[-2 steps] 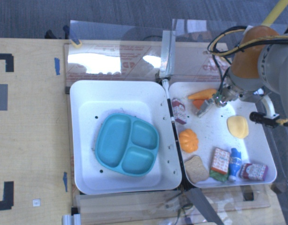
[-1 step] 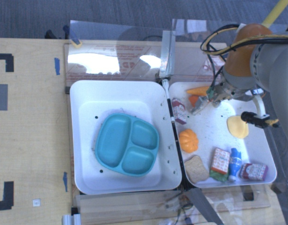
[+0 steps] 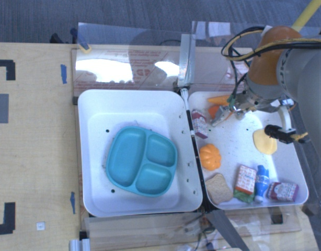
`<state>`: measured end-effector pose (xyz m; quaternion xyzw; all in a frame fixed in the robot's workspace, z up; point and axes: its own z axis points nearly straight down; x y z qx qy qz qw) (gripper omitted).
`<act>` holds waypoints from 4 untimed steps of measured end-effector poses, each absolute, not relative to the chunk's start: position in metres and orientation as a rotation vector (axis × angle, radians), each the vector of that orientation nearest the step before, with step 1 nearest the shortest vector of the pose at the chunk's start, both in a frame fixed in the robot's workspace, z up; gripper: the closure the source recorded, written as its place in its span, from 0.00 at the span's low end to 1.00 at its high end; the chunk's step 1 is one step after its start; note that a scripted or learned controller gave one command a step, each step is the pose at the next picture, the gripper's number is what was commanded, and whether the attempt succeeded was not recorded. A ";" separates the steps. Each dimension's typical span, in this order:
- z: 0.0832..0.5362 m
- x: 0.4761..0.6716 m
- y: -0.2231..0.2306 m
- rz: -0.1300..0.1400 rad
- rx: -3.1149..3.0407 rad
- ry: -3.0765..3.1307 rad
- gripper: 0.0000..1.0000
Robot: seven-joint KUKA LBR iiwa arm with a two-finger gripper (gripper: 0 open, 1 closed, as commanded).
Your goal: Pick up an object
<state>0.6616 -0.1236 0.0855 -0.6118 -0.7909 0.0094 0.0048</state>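
Note:
My gripper (image 3: 221, 115) hangs low over the far left part of the right bin (image 3: 299, 179). It sits just below an orange carrot-like piece (image 3: 218, 100) and just right of a small red and white packet (image 3: 199, 124). An orange pumpkin toy (image 3: 210, 157) lies below it, nearer the front. A pale yellow disc (image 3: 265, 141) lies to the right, partly behind a black part of the arm. I see nothing held in the gripper.
Along the right bin's front lie a bread slice (image 3: 218, 187), a red and white carton (image 3: 245, 182), a blue bottle (image 3: 262, 182) and a dark red can (image 3: 282, 191). The left bin (image 3: 92, 114) holds a teal divided plate (image 3: 142, 161). The arm and cables crowd the back right.

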 end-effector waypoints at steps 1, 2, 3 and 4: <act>0.086 0.663 -0.115 0.025 -2.007 -2.408 0.00; 0.085 0.661 -0.108 0.035 -2.234 -2.184 0.00; 0.190 0.670 -0.067 -0.012 -2.173 -2.281 0.00; 0.095 0.644 -0.097 -0.004 -2.214 -2.233 0.00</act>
